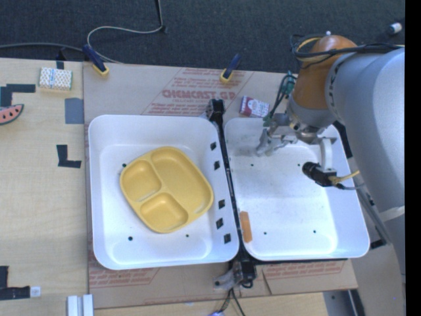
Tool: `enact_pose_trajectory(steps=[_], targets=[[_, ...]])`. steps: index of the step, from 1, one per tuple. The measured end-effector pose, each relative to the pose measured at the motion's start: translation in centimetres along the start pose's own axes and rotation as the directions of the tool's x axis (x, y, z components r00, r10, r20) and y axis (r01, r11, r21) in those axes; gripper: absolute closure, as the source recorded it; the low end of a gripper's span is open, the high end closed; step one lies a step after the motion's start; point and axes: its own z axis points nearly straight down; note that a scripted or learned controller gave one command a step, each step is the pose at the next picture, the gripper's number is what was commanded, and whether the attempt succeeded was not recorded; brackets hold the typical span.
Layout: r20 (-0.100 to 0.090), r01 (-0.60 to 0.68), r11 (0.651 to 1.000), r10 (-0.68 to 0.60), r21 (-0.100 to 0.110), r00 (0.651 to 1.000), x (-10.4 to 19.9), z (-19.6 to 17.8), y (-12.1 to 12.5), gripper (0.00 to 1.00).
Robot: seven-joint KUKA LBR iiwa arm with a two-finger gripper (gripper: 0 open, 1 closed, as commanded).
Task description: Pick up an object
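**Ana:** Claw (263, 147) first: where is it, and what is it doing?

**Ben:** It hangs low over the far part of the right bin (296, 242), under the grey arm (368, 104) that reaches in from the right. Its metal fingers point down toward the bin floor. I see nothing between them, and I cannot tell from this slant whether they stand wide or narrow.

**Ana:** So what could it pick up?

**Ben:** Two candidates. A small orange piece (245, 226) lies nearer the camera than the claw, against the divider side of the same bin and well apart from the fingers. A yellow compartment tray (166, 188) lies to the claw's left, across the divider, in the middle of the left bin (108, 242).

**Ana:** Anything directly under the claw?

**Ben:** Bare white floor, as far as I can see. A small red and white packet (253, 106) sits just beyond the claw on the cardboard (191, 94) covering the tabletop, outside both bins.

**Ana:** Progress, then?

**Ben:** I judge the pick is not yet made. Both objects rest in their bins. What is left is everything: line up over one, close on it, lift.
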Motion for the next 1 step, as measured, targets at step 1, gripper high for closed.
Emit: enact_pose_trajectory(steps=[1], targets=[[0.001, 0.000, 1.000, 0.000, 0.000, 1.000, -0.02, 0.02, -0.01, 0.00]])
